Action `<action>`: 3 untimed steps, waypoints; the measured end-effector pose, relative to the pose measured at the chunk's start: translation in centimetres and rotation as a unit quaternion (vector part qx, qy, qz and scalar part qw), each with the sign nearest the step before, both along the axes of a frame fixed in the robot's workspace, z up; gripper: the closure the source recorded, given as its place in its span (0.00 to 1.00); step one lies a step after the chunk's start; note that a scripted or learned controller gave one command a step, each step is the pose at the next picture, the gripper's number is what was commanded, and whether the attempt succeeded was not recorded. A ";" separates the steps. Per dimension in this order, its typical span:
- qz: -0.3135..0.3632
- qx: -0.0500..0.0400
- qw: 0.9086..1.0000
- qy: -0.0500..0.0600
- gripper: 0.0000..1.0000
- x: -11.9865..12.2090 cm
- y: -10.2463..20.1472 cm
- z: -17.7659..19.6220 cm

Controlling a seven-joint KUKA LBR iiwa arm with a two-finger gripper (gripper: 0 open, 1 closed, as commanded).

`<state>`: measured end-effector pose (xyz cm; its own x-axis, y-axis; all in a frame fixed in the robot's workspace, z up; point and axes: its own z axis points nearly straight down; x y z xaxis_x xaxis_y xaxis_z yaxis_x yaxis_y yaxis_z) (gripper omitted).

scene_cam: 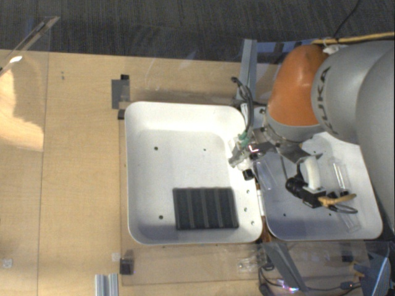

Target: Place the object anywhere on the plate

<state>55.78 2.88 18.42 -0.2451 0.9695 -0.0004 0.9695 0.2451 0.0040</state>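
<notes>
One step is judged in hand: transport to the plate [205, 207]. The gripper [242, 153] is seen at the left bin's [142, 165] right rim; open or shut cannot be told. A small dark piece [249, 174], possibly the object, sits just beside it. The ribbed black plate lies near, down-left of the gripper; travel there, then release, is called for.

part. KUKA logo [322, 95], on grey arm [361, 85]

A black ribbed plate [205, 208] lies in the left bin [143, 165] (gripper [245, 155] at its rim).
</notes>
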 end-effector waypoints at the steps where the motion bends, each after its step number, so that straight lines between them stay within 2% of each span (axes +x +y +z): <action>1: -0.083 0.000 0.997 0.001 1.00 1.2 5.6 0.0; 2: -0.091 0.000 0.996 -0.001 1.00 11.1 9.3 11.1; 3: -0.151 0.000 0.989 0.001 1.00 10.5 12.3 -8.3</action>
<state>66.31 15.18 10.17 0.0546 0.9985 0.0008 0.9985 -0.0546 0.0012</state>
